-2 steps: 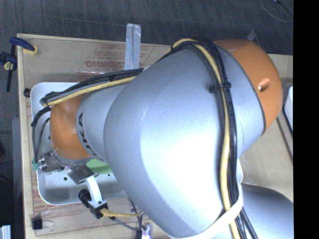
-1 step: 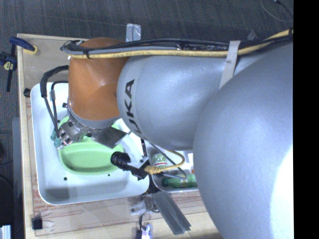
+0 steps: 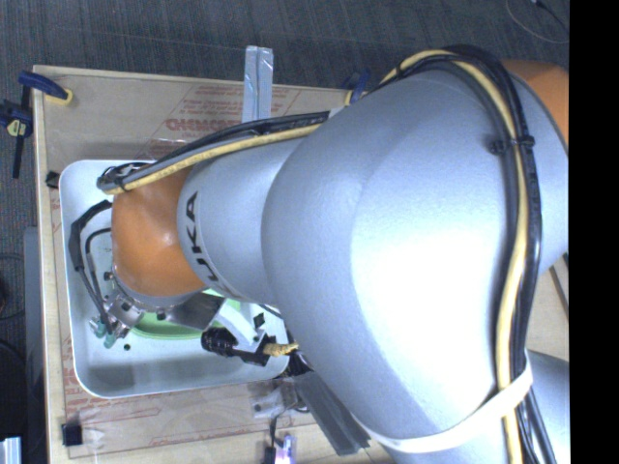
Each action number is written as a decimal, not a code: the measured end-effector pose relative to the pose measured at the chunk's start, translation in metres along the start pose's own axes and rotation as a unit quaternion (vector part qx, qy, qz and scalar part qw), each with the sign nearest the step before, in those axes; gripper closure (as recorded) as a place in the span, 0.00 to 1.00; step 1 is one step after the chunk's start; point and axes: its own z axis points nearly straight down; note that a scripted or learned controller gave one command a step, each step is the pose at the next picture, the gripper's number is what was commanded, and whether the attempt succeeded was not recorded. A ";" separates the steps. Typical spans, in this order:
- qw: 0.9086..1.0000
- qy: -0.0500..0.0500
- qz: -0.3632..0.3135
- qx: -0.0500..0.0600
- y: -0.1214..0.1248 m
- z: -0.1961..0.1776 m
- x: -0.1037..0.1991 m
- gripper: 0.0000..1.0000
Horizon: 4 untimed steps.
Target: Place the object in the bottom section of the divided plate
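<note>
A grey arm with an orange band is seen reaching across the tabletop into a white bin. A green plate is glimpsed beneath it, near the bin's front edge. The jaws' state cannot be told.

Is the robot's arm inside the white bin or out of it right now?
Inside: the arm's orange band hangs low over the white bin, covering most of the green plate.

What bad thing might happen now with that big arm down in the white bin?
1. The arm covers most of the white bin, so the camera cannot check where the object goes; it might miss its section.
2. The wrist sits low over the green plate and may bump it.
3. Loose cables near the bin wall might snag.
</note>
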 end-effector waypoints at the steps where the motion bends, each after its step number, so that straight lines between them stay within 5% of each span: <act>1: 1.000 -0.002 -0.001 -0.009 -0.006 0.017 -0.005 1.00; 2: 0.996 -0.001 0.089 -0.002 -0.047 -0.071 -0.038 1.00; 3: 1.000 -0.001 -0.008 -0.001 -0.001 -0.046 0.005 1.00; 4: 0.999 0.000 -0.035 0.001 0.003 0.028 0.008 1.00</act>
